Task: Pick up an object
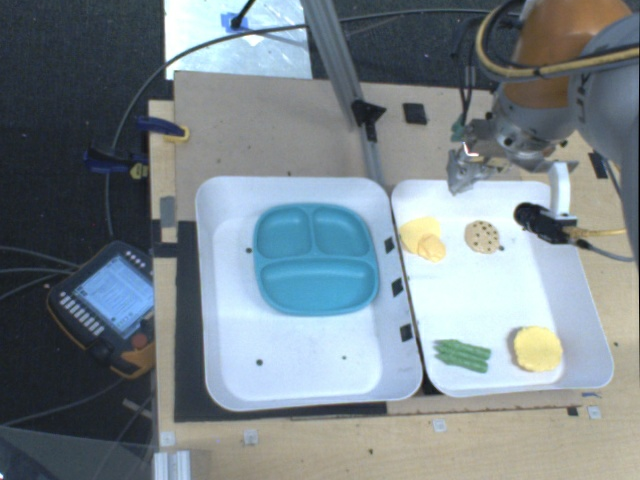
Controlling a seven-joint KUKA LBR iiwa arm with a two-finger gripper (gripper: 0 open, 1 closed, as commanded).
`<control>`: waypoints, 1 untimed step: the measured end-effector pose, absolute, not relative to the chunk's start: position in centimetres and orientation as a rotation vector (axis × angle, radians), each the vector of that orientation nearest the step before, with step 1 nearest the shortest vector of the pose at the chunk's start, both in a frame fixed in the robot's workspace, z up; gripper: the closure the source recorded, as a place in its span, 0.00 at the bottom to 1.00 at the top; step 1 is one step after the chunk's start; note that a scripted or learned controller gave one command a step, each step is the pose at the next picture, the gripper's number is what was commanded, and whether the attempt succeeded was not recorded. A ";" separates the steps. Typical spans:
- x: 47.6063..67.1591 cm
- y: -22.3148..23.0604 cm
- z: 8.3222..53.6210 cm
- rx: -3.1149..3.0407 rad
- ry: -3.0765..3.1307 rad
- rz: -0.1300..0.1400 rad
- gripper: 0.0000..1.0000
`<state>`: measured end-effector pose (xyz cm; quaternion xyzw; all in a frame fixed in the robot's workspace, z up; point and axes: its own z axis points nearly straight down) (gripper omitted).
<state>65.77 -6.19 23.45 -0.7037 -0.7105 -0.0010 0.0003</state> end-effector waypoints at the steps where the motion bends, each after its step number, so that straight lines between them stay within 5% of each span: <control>1: 66.0 0.0 23.4 -2.209 -2.234 -0.006 1.00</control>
